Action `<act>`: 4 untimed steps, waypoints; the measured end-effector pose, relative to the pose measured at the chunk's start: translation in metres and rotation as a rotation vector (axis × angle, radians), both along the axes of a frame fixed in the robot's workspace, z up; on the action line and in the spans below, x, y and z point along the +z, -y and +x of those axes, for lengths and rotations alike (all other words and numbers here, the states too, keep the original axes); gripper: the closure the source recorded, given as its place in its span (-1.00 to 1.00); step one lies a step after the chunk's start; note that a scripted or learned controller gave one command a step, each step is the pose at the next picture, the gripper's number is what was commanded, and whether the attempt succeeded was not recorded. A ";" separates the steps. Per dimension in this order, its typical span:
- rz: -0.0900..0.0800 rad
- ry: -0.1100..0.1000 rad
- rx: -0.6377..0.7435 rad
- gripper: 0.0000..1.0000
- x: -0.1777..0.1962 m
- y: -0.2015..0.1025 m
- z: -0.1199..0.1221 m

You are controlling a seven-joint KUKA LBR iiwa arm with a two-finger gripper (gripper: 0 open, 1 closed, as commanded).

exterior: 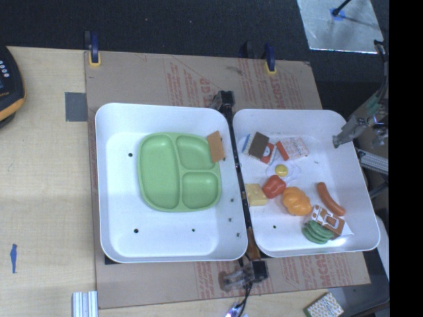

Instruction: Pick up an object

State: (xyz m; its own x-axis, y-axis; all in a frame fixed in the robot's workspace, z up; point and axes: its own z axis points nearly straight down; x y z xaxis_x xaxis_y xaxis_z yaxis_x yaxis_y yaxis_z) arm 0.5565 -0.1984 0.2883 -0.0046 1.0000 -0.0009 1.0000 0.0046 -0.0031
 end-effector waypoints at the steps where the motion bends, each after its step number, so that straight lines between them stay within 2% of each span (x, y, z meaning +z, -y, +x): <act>1: 0.003 -0.008 0.006 -1.00 -0.142 -0.031 0.082; 2: 0.004 -0.008 0.006 -1.00 -0.184 -0.094 0.050; 3: 0.000 0.000 -0.006 -1.00 -0.195 -0.094 -0.072; 4: 0.000 0.004 0.004 -1.00 -0.196 -0.103 -0.016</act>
